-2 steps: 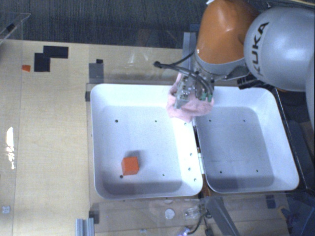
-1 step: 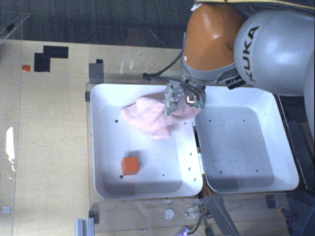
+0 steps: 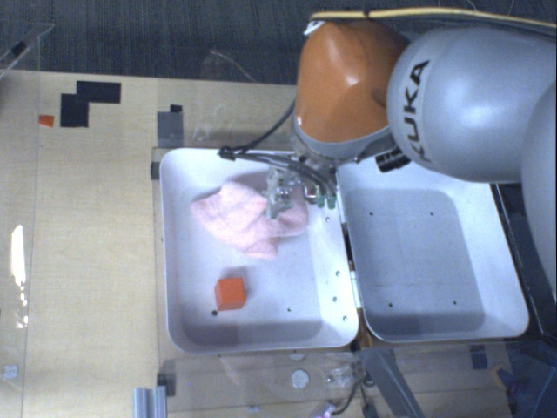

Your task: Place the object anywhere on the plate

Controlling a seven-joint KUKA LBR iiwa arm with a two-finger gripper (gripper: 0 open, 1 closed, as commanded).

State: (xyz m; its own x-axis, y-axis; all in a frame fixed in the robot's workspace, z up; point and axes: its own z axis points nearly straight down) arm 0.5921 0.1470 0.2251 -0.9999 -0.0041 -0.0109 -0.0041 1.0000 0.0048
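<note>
One pink cloth (image 3: pixel 248 220), one orange block (image 3: pixel 231 293), two bins (image 3: pixel 174 259); hand (image 3: pixel 280 200) state unclear.

Cloth (image 3: pixel 248 220): pink, soft, crumpled, matt. Block (image 3: pixel 231 293): orange, matt. Bins (image 3: pixel 174 259): smooth white plastic. Bench (image 3: pixel 87 259): pale wood look. Arm (image 3: pixel 470 103): glossy grey shell, shiny orange band. Gripper (image 3: pixel 280 200): metallic.
</note>
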